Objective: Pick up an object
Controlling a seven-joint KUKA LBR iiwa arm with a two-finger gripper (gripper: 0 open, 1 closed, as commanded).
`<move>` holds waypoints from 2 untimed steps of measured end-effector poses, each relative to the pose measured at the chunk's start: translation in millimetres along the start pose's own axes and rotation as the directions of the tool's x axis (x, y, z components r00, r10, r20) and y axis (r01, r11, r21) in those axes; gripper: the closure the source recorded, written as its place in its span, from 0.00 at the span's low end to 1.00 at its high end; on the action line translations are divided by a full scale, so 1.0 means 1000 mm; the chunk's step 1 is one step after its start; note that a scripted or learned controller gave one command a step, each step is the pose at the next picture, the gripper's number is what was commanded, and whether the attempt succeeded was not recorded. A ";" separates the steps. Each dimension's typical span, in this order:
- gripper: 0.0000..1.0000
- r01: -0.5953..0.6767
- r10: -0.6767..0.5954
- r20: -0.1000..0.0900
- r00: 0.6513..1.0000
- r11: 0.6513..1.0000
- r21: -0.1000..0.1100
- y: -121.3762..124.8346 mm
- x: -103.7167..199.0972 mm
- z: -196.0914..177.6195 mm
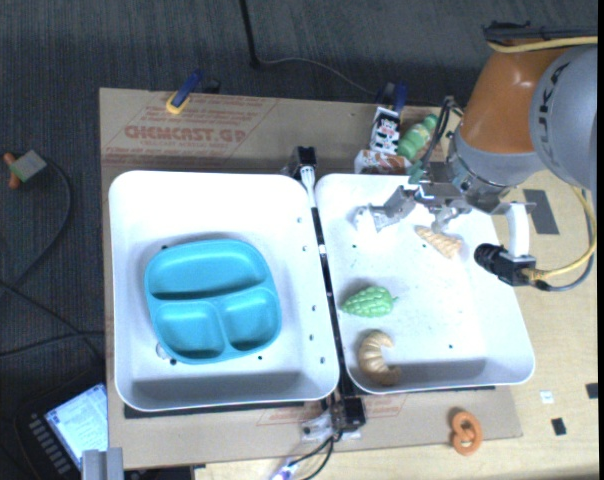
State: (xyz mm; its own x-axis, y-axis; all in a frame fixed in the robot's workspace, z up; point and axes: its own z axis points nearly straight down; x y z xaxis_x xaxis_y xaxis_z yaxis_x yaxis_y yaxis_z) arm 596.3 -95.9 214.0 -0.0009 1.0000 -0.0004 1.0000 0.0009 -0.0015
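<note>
Your claw (419, 204) hangs open with nothing in it over the right bin (502, 353), so bring it down squarely over the small cone-shaped shell (440, 239) just beside it before closing.

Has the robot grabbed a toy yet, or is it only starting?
Nothing looks picked up yet. The green bumpy toy, the croissant and the cone-shaped shell all lie on the floor of the right bin. In hand: the end effector is over that bin's far end, close to the shell. Left to do: close on one toy and lift it.
</note>
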 end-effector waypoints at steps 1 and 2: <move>0.00 -0.002 0.002 0.001 1.000 1.000 -0.007 -0.027 -0.006 0.125; 0.00 -0.001 0.001 0.000 1.000 1.000 0.000 -0.039 -0.024 0.112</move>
State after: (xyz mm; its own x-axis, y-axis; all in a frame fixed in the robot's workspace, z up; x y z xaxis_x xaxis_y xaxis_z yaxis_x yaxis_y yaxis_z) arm 557.3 -120.3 101.8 0.0001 1.0000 -0.0002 1.0000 -0.0001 -0.0010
